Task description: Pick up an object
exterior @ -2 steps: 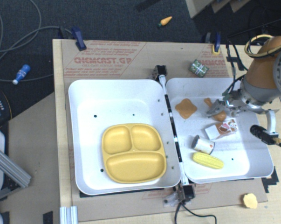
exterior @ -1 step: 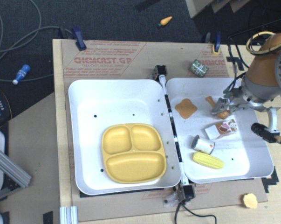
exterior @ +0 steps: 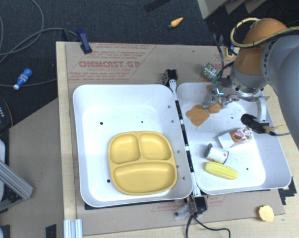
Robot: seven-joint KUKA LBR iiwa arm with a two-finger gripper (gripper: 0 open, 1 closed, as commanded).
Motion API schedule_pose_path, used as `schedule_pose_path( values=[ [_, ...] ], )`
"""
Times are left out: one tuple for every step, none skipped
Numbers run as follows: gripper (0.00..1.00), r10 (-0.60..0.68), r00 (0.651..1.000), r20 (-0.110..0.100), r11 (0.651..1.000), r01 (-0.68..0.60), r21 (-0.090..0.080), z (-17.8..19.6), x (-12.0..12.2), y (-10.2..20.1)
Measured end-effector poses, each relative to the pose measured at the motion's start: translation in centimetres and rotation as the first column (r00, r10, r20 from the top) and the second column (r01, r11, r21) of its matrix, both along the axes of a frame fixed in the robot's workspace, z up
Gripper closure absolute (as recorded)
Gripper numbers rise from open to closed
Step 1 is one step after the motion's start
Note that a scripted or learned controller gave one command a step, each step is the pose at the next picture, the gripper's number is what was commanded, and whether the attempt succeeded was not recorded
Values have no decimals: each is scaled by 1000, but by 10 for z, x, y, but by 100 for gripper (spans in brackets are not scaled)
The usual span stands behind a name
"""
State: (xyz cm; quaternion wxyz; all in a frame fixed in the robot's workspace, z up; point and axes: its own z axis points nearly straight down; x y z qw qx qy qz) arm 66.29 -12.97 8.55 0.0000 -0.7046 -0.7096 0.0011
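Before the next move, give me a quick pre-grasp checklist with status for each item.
1. Gripper over the right bin: ok, at its far end.
2. Target under the gripper: ok, the brown toast piece lies just beside and below it.
3. Object secured between the fingers: cannot tell, the view is too cluttered there.
4. Neighbours apart from the toast piece: ok, the corn cob, small can and carton lie nearer the camera.
5. Left bin: ok, it holds the yellow divided plate, away from the arm.
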Motion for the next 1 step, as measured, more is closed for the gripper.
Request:
schedule_pose_path(
  values=[
    [100, -3, 1000, 9, 1000, 3, 2, 106, -18, 43]
  ],
)
